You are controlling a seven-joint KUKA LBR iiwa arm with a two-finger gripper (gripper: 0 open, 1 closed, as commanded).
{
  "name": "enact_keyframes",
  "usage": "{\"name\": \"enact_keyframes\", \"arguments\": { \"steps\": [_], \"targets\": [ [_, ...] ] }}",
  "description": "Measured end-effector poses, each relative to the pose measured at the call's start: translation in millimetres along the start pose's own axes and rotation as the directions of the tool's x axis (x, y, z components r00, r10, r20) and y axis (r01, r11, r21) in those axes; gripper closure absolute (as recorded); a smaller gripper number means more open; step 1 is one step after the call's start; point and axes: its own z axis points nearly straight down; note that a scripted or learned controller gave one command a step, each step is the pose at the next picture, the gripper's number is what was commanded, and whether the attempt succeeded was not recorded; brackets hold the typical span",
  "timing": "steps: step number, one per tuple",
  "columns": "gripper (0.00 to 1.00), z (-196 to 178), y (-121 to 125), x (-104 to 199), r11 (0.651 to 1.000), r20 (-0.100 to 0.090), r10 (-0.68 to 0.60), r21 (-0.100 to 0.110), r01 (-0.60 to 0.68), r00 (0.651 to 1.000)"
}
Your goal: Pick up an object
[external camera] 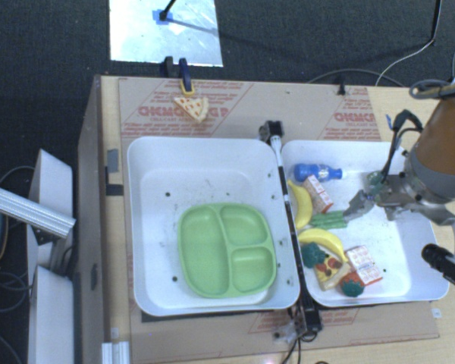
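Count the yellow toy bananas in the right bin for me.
2. One yellow toy banana lies along the bin's left wall; the other yellow toy banana curves just below it, beside the toy pile. More could hide underneath.

- This looks like a robotics lab or test cell, not a home or kitchen.
- A grey industrial arm (pixel 440 154) with an orange band enters from the right of the frame, with cables running along it.
- The counter (pixel 235 101) is a plain printed board carrying two shallow white bins (pixel 212 154) side by side, held with clamps at the middle seam.
- The food in the right bin is toy plastic: bananas (pixel 302 203), a small blue bottle (pixel 316 173), little boxes.
- A green divided tray (pixel 227 249) lies in the left bin.
- Dark carpet surrounds the counter; loose wires trail at upper right and far left.
- A shiny metal sheet (pixel 165 21) lies on the floor at upper left.
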Motion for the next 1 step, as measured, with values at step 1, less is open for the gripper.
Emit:
{"name": "enact_keyframes", "arguments": {
  "steps": [1],
  "targets": [
    [0.0, 51.5, 34.3, 21.8, 1.0, 0.0, 0.0, 0.0, 0.0, 1.0]
  ]
}}
